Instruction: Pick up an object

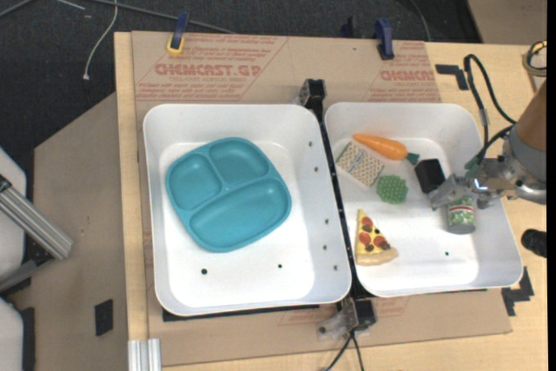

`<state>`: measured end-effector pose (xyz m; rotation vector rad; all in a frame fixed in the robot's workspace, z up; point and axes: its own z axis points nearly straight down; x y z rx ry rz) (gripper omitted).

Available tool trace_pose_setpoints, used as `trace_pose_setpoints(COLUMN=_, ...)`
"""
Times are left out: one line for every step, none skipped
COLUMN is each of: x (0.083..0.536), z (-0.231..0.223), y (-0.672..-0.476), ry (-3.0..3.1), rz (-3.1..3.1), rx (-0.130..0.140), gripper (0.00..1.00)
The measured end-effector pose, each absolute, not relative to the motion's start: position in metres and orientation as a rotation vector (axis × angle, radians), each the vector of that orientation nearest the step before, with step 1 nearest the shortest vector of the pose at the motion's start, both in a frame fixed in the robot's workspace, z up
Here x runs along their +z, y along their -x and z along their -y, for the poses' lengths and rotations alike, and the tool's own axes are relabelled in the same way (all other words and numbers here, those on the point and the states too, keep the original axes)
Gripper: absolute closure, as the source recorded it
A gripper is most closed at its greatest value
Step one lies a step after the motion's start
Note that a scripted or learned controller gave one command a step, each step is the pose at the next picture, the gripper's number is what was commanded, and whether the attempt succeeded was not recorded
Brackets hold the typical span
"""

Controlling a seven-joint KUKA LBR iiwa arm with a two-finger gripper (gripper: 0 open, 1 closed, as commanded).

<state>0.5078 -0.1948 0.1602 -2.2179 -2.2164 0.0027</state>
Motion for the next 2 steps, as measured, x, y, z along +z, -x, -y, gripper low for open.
trace_pose_setpoints(x=0.1111, z=0.1916, y=-0.5195, ry=2.223, rz=2.225, rx=-0.003, gripper=0.0)
trace_pose_setpoints(x=0.11, z=0.1941, y=-0.524, ry=2.236, rz=2.237, rx=-0.013, gripper=0.0)
